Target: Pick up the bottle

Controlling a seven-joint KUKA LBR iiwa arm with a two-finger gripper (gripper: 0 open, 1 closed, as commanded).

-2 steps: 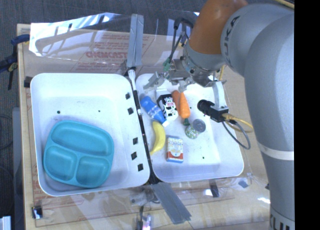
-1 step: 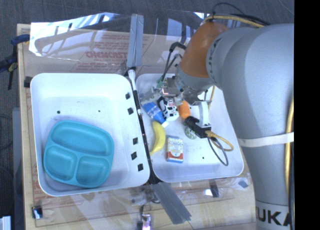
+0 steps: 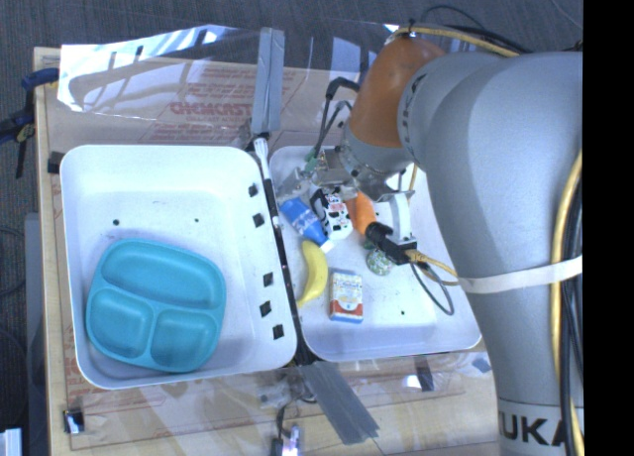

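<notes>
The end effector [image 3: 342,186] hangs low over the back left part of the right bin [image 3: 436,330], below the orange band of the arm [image 3: 495,147]. Its tip sits in a tight cluster of things, and whether it is open or clamped on anything I cannot tell; nothing can be made out as held.

The bottle [image 3: 300,220] appears to be the blue item lying flat on the bin floor, just beside the end effector, toward the lower left of it in the view. It seems to touch the top of the banana [image 3: 314,274]. Its long axis runs at a slant, from upper left to lower right. On the other side of the end effector lie a small black-and-white thing [image 3: 337,214] and an orange thing [image 3: 363,212], close enough to crowd a grasp. A small carton [image 3: 347,297] lies further forward, apart from the bottle.

My judgement: the coming move turns on a short shift toward the divider between the bins, with the grasp set across the bottle's slanted axis. The left bin [image 3: 149,186] holds a teal tray [image 3: 154,303], well apart from all this.
</notes>
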